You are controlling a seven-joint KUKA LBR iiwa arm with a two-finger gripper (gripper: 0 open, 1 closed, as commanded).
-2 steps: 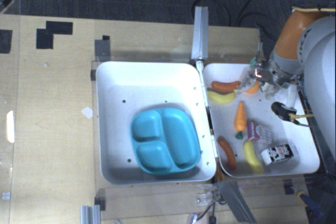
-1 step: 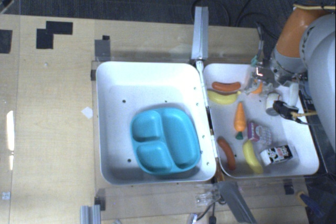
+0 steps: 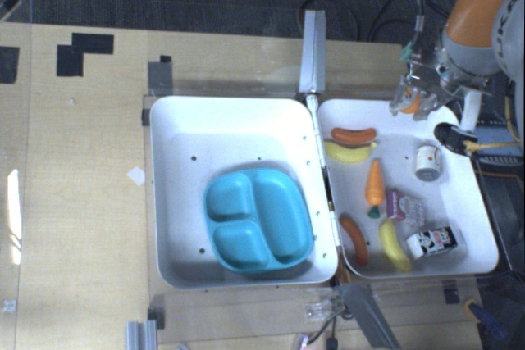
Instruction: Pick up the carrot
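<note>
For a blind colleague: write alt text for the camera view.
An orange carrot lies in the right bin among toy foods, while the gripper hangs over that bin's far edge, apart from it. The left bin holds a blue divided tray.

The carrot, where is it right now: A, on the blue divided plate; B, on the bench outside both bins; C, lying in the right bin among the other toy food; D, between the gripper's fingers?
C: the carrot lies in the right bin, below the hot dog.
</note>
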